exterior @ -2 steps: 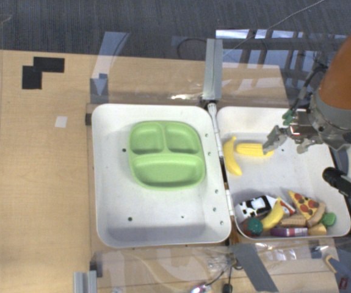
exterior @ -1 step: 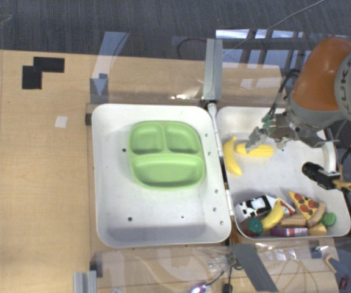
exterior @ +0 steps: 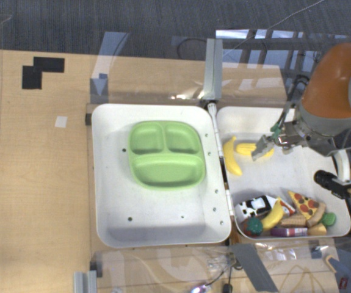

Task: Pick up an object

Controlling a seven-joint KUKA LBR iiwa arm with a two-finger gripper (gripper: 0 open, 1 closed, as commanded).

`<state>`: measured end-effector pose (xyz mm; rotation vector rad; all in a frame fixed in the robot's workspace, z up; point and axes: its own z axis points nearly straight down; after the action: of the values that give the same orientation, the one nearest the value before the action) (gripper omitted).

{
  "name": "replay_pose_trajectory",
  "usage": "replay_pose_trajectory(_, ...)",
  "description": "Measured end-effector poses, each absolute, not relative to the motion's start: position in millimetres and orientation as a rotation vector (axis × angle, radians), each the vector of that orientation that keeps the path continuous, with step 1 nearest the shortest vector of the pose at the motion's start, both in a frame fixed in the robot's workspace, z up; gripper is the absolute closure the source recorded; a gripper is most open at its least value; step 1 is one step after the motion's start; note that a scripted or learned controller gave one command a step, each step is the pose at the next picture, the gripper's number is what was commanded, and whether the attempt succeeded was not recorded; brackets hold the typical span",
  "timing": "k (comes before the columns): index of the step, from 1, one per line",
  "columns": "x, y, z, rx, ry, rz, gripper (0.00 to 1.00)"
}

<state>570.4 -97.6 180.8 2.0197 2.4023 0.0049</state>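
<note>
Grey two-finger pincer [exterior: 264,151] is hovering low in the right white bin [exterior: 297,176], its fingers sitting parted over a small yellow plastic piece [exterior: 246,149]. Just left, a curved yellow toy banana [exterior: 231,157] is lying. Toy food [exterior: 285,213] is crowding that bin's near end. A green divided plate [exterior: 165,153] is occupying the left white bin [exterior: 111,182].

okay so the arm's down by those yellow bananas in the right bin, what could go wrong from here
The gripper sits at the end of one yellow banana that lies against a second banana, so a grasp may slip off or shove both. They also lie near the wall of the right bin, leaving little room. The toy pile looks out of the way.
</note>
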Motion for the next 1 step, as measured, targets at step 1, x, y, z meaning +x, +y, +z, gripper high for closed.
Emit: replay_pose_trajectory(1, 617.7, -108.6, 90.5, 2.013, 2.403, 0.009, 0.0)
